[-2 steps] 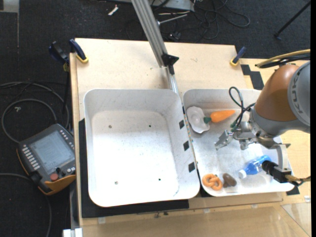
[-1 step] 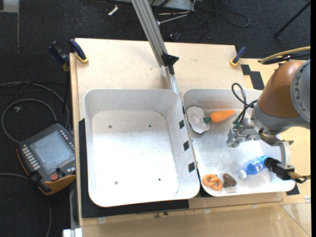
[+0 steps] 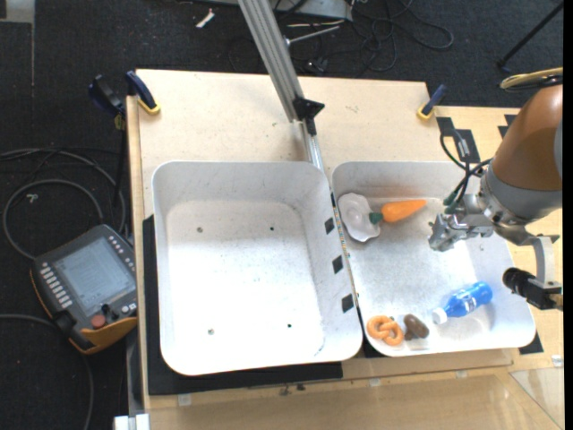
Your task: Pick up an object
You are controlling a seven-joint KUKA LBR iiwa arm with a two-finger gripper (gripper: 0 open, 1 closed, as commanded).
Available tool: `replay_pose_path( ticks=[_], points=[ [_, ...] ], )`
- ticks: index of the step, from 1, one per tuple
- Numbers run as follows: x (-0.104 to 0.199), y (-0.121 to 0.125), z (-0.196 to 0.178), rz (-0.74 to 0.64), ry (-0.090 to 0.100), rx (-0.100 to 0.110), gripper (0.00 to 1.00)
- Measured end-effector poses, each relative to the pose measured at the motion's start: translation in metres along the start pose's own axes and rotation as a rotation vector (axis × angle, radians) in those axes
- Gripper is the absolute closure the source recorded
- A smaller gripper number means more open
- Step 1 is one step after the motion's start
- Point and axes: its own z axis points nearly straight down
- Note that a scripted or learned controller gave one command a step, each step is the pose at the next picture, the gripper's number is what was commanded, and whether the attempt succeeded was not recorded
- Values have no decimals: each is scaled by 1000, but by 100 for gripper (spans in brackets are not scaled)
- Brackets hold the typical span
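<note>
Two bins | gripper (image 3: 445, 231) over right bin (image 3: 403, 267) | carrot (image 3: 403, 210) near, seemingly apart

Orange carrot (image 3: 403, 210), blue bottle (image 3: 464, 301), orange pretzel (image 3: 386, 330), white bins (image 3: 179, 182).

Nothing readable from where I'm sitting: the blue bottle (image 3: 465, 301) has a label and the pendant (image 3: 85, 282) a screen, both too small to read.
</note>
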Motion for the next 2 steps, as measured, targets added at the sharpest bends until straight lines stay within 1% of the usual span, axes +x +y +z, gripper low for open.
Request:
replay_pose_path(
  ticks=[1,2],
  points=[
    [-8,5,-46,-3,0,1,100],
    [-8,7,-99,-4,0,-1,100]
  ],
)
